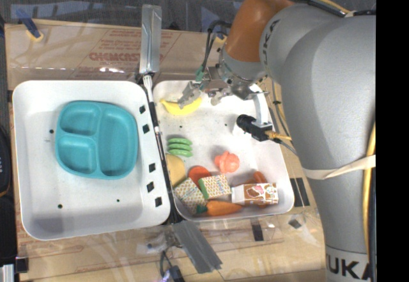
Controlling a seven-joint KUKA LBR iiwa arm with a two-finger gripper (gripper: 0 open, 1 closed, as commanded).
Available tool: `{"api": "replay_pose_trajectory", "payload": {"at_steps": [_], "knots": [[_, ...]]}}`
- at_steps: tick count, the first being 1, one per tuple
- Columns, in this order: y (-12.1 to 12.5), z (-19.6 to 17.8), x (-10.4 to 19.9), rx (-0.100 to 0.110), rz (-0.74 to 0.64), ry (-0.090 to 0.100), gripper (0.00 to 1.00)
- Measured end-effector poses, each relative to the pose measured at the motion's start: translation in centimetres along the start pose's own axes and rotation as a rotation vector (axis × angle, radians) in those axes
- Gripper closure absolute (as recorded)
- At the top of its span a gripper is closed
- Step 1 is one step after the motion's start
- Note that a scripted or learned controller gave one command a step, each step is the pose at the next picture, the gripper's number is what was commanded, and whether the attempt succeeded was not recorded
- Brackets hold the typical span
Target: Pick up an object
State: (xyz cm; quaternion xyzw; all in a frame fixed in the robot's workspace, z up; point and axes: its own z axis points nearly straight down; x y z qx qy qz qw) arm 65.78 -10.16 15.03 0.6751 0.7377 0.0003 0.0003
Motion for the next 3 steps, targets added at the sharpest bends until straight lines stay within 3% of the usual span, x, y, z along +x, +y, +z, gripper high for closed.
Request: {"api": "replay_pose_trajectory", "payload": {"at_steps": [1,2,3], "knots": [[-0.2,6.0,-0.8,0.006,-0.048,0.001,0.00],[-5.9,5.8,-3.5,0.003,-0.126,0.000,0.00],[-4.6,-0.5,-7.1,0.000,-0.128,-0.001,0.00]]}}
